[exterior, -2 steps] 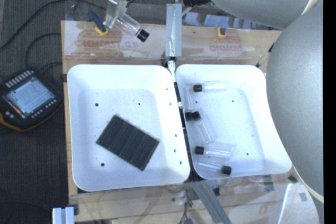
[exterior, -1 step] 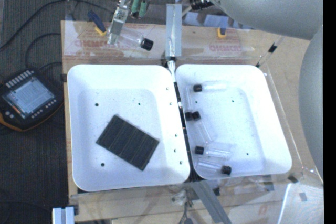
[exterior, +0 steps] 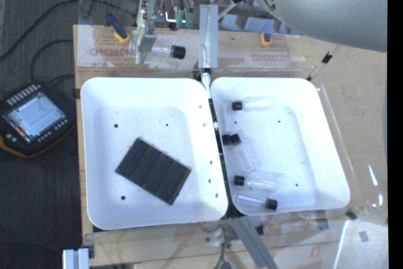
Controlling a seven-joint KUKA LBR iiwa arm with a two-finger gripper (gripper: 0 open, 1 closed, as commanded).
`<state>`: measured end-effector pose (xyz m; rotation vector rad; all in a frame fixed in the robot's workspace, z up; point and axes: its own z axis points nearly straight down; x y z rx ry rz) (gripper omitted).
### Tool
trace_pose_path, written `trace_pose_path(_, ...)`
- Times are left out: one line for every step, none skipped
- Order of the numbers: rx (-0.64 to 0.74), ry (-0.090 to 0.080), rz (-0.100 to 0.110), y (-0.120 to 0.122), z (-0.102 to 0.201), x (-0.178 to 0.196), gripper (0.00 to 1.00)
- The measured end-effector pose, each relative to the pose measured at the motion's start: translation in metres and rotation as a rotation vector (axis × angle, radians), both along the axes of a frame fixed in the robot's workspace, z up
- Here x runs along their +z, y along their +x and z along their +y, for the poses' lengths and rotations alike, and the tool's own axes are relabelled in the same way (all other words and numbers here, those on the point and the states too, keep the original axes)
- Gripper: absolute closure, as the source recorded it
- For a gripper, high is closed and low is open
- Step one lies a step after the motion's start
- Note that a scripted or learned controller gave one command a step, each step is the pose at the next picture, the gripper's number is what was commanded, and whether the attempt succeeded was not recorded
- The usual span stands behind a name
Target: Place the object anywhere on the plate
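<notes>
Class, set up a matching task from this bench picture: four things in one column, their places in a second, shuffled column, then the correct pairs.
Things:
1. dark ribbed plate
2. clear vial held in the gripper
3. handheld controller
4. loose clear vials

Places:
A. in the right bin
B. above the bench, beyond the bins' far edge
C. in the left bin
D. on the floor, left of the bench

Pairs: 1-C, 2-B, 3-D, 4-A

We saw a pale wooden counter (exterior: 352, 135) carrying two shallow white plastic bins side by side, the left bin (exterior: 94, 135) and the right bin (exterior: 327, 135) touching along their inner rims.
</notes>
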<state>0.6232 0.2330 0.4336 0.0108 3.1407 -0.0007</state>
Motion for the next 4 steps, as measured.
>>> trace_pose_path(0.369,0.002,-0.001,0.029,0.000,0.000,1.00)
trace_pose_path(0.642,0.002,0.000,0.000,0.000,-0.010,1.00)
trace_pose_path(1.129,0.004,-0.004,0.046,0.001,0.000,1.00)
trace_pose_path(1.128,0.012,-0.011,0.047,0.002,0.009,1.00)
